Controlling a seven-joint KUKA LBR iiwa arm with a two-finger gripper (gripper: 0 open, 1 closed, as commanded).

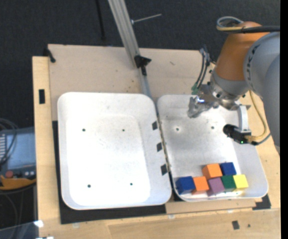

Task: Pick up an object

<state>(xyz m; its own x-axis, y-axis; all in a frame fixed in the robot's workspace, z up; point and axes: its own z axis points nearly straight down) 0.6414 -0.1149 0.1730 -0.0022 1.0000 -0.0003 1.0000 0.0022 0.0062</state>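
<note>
Several small blocks lie clustered at the near edge of the right bin (pixel 183 143): a blue block (pixel 185 183), two orange blocks (pixel 201 183) (pixel 213 170), a purple block (pixel 216 185), a green block (pixel 228 182), a yellow block (pixel 240 181) and a second blue block (pixel 228 169). My gripper (pixel 196 106) hangs over the far part of the right bin, well away from the blocks. Nothing shows between its fingers. The grey arm with its orange band (pixel 233 51) comes in from the upper right.
The left bin (pixel 109 148) sits beside the right one, with black clips along the seam between them. A slanted metal rail (pixel 126 31) rises from behind the bins. A teach pendant (pixel 12 158) and cables lie off the bench at the left.
</note>
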